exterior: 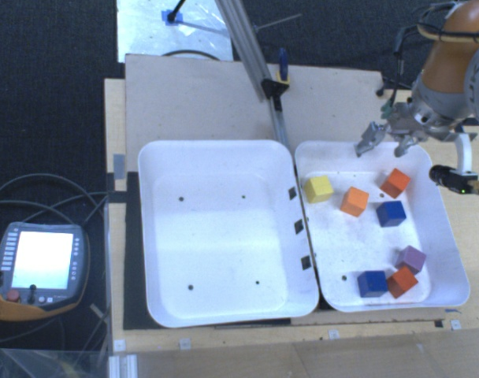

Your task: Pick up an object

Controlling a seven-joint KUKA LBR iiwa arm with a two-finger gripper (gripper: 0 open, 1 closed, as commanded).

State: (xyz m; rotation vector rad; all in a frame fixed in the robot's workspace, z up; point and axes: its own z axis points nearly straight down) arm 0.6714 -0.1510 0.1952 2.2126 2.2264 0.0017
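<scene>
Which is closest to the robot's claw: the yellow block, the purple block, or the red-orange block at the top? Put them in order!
From the gripper, in the right bin:
1. Red-orange block, just below it.
2. Yellow block, by the bin's left edge.
3. Purple block, far down near the front.

Seven small blocks lie scattered in the right bin [444,235]. A yellow block [319,188], two orange blocks [354,201] and one blue block [391,213] sit toward its far half. Another blue block [372,283], a red-orange block [402,281] and a purple block [411,258] cluster near the front corner.
</scene>
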